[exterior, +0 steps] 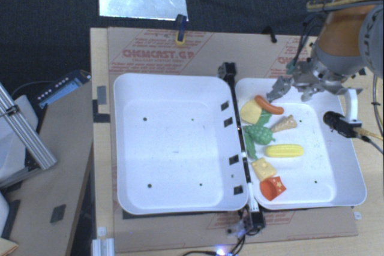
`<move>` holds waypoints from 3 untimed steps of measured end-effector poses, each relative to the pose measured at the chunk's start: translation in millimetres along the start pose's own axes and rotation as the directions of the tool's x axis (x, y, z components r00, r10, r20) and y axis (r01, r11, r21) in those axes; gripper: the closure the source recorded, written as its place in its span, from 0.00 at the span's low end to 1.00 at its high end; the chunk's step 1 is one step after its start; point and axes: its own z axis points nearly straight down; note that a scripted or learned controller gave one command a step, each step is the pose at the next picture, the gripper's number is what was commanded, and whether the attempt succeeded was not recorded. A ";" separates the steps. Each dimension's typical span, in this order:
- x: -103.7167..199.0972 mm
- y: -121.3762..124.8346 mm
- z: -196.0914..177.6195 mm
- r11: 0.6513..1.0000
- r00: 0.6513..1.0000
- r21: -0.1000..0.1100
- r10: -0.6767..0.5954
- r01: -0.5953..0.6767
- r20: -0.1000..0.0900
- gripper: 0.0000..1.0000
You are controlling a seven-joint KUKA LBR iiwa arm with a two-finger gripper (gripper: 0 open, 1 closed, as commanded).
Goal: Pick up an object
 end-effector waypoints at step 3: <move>-21.2 -129.6 120.9 1.000 1.000 -0.002 0.002 -0.002 0.000 1.00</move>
